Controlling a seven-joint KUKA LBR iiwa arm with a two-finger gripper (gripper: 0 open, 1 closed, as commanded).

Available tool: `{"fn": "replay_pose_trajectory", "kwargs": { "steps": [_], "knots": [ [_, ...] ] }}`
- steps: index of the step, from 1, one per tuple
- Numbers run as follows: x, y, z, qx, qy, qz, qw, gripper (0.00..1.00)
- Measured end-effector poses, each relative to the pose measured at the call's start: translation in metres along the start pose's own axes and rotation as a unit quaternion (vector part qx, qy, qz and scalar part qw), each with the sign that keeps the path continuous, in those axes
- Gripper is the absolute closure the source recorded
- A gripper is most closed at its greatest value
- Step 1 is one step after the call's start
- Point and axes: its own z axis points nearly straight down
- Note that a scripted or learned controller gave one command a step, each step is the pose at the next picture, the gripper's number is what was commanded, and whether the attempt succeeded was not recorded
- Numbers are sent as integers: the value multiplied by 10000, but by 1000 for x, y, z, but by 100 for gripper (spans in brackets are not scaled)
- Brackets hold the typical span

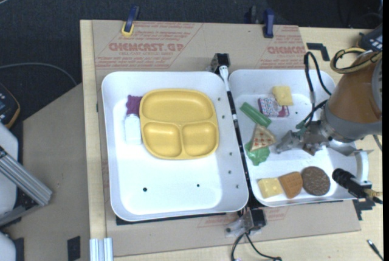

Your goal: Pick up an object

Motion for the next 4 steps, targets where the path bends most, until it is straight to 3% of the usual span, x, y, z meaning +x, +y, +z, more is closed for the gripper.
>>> {"fn": "replay_pose_trajectory", "kwargs": {
  "steps": [1,3,4],
  "knots": [
    [-2,2,-13,-40,-21,8,10000,100],
    [-3,10,-119,-45,-14,-11,10000,100],
    [-3,11,-142,-31,-12,-7,10000,100]
  ]
}}
